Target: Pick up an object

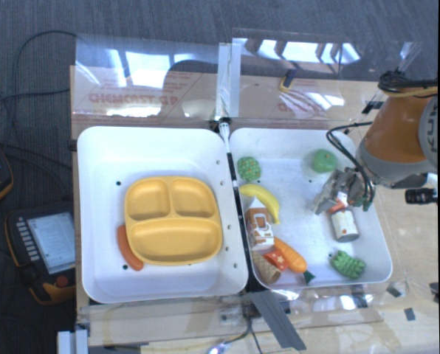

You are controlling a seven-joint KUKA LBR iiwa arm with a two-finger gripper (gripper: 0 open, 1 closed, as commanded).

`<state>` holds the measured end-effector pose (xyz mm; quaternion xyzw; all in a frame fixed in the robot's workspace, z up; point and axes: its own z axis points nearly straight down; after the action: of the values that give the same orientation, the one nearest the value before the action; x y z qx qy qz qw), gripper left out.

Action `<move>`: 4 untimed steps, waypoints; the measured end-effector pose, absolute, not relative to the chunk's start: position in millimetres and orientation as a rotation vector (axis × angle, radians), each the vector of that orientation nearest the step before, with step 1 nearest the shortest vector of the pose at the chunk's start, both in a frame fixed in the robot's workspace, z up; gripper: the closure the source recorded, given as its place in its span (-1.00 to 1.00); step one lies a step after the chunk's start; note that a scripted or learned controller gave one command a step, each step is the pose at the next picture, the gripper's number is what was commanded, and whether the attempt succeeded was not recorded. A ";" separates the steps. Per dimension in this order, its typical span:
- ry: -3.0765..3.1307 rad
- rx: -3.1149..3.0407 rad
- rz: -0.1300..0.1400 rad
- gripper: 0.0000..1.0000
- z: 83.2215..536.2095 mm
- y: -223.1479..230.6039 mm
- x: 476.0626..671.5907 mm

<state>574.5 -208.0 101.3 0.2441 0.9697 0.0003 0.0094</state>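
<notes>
A small white cylindrical can with a red label [344,224] lies just below the metal two-finger claw [341,195], whose grip I cannot tell

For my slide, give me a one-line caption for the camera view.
KUKA arm's gripper poised above a small can in the right bin; yellow divided tray in the left bin.

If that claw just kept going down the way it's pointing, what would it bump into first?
Probably the small white can lying just below the claw in the right bin. Depth is hard to judge from above, so it might touch the bin floor beside it instead.
</notes>
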 end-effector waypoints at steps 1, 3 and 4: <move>3.025 0.837 0.002 1.00 234.0 -127.0 544.5; 3.091 0.568 -0.002 -1.00 105.6 -185.3 539.0; 3.089 0.486 0.006 -1.00 91.0 -218.8 491.9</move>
<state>491.9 -218.8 91.0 0.1555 0.9878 0.0020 0.0072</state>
